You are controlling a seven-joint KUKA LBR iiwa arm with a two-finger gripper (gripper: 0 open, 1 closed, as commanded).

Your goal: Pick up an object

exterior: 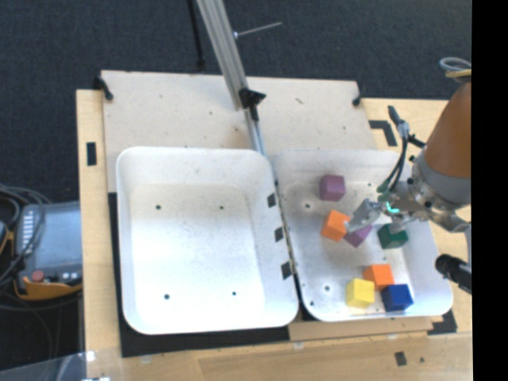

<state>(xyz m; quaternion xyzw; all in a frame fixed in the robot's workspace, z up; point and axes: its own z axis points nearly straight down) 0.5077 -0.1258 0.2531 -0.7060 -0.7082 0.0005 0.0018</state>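
Purple block [358,234] low in the cluster is my guess at the target: it lies in the right bin [317,300], right of the frame's centre, directly under the tip of the gripper [367,213], which reaches in from the right edge of the frame. From the fingertips the block sits just below and a touch to the left, touching or nearly so, with the orange block [335,225] pressed against its left side. Whether the fingers are spread or closed I cannot tell at this size, and nothing is visibly held between them. The block looks tilted, one corner pointing down, so it has no clear long axis; it is a small matte cube, plainly hard. A dark green block [392,236] lies just right of it, under the wrist. A second purple block [332,186] sits apart, toward the upper part of the bin. Near the lower right corner a yellow block [360,293], a smaller orange block [381,274] and a blue block [398,297] bunch together. The bin is smooth, white, shallow plastic with rounded corners; the left bin [198,161] matches it
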